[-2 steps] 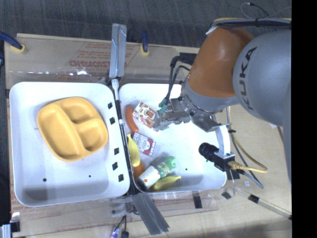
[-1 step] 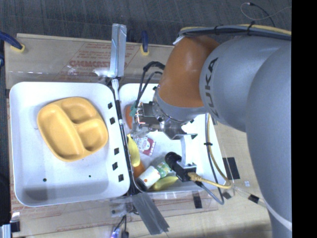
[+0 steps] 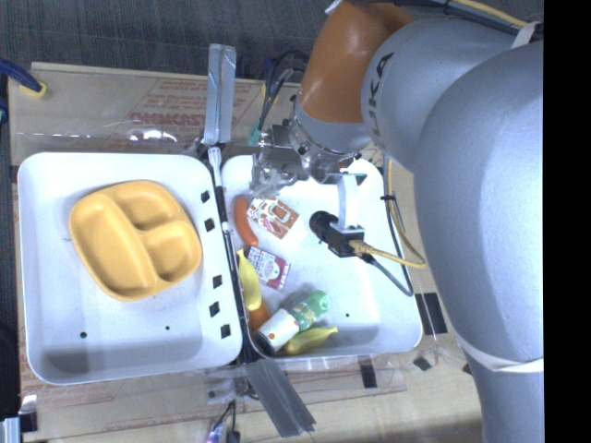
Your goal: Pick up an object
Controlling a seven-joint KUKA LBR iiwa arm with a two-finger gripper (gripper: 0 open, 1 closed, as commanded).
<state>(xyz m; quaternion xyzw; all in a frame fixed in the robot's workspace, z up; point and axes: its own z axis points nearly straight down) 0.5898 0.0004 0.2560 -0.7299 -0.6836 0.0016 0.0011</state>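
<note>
we see the gripper (image 3: 277,169) low over the far end of the right bin (image 3: 392,326), reaching in from the right under the orange wrist band. we cannot tell how it is set: cables and metal hide its working end.

candidate objects lie in a cluster along the right bin's left wall. closest is a small red-and-white carton (image 3: 274,217), just below the gripper toward the camera, touching or nearly so. an orange sausage-shaped piece (image 3: 244,220) sits at its left, long axis running along the divider. further toward the near wall: a dark red packet (image 3: 268,267), a yellow banana-like piece (image 3: 248,282), a green-topped bottle (image 3: 300,314) lying tilted.

the yellow divided plate (image 3: 137,238) sits in the left bin (image 3: 46,340), well apart.

we judge the carton the likely target; nothing looks lifted yet.
</note>
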